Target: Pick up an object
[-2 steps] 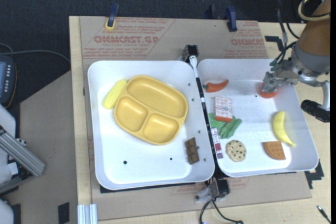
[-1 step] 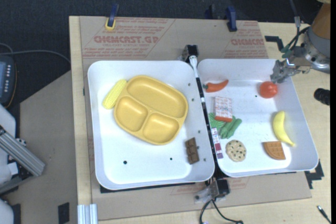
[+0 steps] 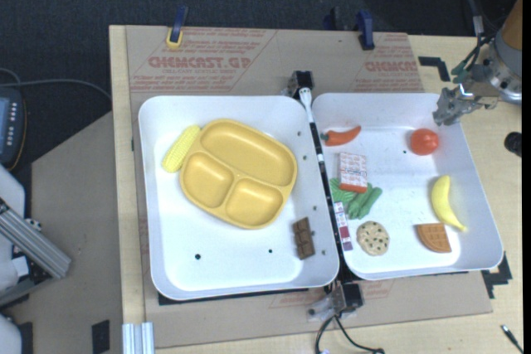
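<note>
Landmark: tomato (image 3: pixel 424 142), in the right bin (image 3: pixel 398 116).

- Tomato: small, round, glossy red with a pale highlight; lies free on the bin floor near the far right corner.
- My gripper (image 3: pixel 449 109): above and just right of the tomato, over the bin's far rim, apart from it, nothing between its tips. Whether it stands wide or narrow, I cannot tell.
- Banana (image 3: pixel 445 202): yellow, curved, nearer the camera than the tomato.
- Waffle wedge (image 3: pixel 434 237): orange-brown, beyond the banana.
- Cookie (image 3: pixel 373 238): round, speckled, down-left of the tomato.
- Green beans (image 3: pixel 358 199), red-printed packet (image 3: pixel 352 168): left of the tomato.
- Chilli (image 3: pixel 342 135): red-orange, farther left.
- Left bin (image 3: pixel 166 244): yellow divided tray (image 3: pixel 236 172), corn cob (image 3: pixel 181 147), brown chocolate bar (image 3: pixel 304 237).
</note>
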You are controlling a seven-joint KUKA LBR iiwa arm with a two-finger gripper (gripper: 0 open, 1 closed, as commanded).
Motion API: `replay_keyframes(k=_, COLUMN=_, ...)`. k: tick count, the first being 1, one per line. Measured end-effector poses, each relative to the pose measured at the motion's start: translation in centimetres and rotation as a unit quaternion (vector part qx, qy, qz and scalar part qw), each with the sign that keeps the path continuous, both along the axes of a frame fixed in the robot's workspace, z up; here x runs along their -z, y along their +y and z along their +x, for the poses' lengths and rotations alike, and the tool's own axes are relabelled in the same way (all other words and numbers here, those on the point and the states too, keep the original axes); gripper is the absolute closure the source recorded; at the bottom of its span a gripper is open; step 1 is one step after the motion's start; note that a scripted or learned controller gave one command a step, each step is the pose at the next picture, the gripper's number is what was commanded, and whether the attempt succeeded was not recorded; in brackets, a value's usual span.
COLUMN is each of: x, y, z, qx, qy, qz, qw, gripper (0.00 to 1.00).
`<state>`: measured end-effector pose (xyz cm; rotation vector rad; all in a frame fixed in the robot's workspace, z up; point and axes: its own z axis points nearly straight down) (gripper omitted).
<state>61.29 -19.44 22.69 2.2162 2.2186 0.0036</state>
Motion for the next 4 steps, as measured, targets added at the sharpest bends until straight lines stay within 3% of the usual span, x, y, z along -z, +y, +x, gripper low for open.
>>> replay_keyframes(k=3, x=0.4, y=16.0, z=4.1, qx=-0.003, qy=0.001, qz=0.0017, qw=1.0, gripper=1.0)
replay_keyframes(k=4, x=-0.3, y=21.6, z=3.4, qx=-0.002, qy=0.002, qz=0.0017, qw=1.0, gripper=1.0)
